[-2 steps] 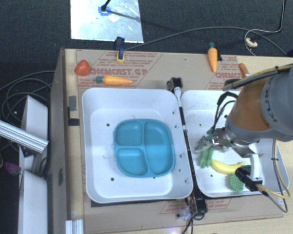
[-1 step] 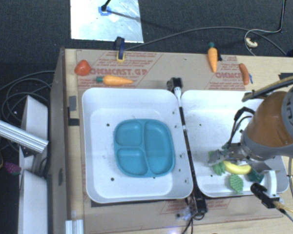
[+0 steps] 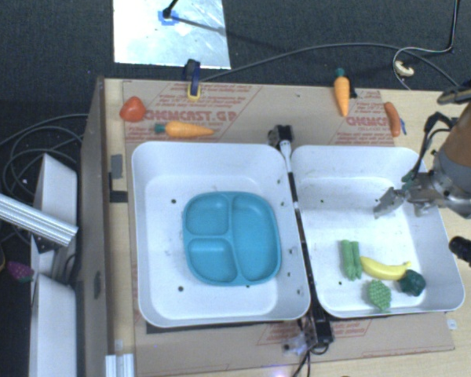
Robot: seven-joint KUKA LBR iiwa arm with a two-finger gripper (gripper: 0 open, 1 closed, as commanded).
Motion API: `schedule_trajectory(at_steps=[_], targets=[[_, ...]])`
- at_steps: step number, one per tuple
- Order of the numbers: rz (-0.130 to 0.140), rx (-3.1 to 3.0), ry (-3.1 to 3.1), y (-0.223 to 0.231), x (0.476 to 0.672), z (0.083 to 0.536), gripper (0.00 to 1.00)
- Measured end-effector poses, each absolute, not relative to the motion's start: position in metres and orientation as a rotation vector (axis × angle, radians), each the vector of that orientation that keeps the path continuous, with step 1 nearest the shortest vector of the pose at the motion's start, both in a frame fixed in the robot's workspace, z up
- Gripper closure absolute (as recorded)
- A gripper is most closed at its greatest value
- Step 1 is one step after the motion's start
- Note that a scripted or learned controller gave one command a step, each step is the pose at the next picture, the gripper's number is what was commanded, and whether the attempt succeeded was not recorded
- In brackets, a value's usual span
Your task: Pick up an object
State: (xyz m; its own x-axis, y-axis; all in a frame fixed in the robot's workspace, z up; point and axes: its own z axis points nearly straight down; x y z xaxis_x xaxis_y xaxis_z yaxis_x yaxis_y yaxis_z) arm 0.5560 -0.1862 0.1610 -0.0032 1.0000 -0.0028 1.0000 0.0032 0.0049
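The claw sits at the right of the frame, above the right bin, its grey tips pointing left over the bin's bare upper floor. Whether it is open or closed cannot be told at this size; nothing shows between its tips. Behind it the arm enters from the right edge, with the orange band above the wrist and dark cables looping beside it.

Well below the claw, in the lower part of the right bin, lie four toys close together: a green bean pod, a banana just right of it, a light green bumpy fruit below the banana, and a dark green piece at the banana's right end. All rest on the bin floor, apart from the claw.

The left bin holds a blue divided plate with three sections.

Both bins sit on a cardboard-covered counter. Along its upper strip lie a red-orange toy and a carrot at the upper left, a blue and yellow clamp near them, a second carrot at the upper right, and an orange chilli-like toy further right.

Beyond the counter the floor is dark carpet, with a shiny sheet at the top and cables and metal parts at the left.
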Motion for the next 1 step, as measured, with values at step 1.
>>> schedule_trajectory(at_steps=[1], targets=[[0.0,2.219,2.221,-0.2012,0.4919,0.1774,0.0]])
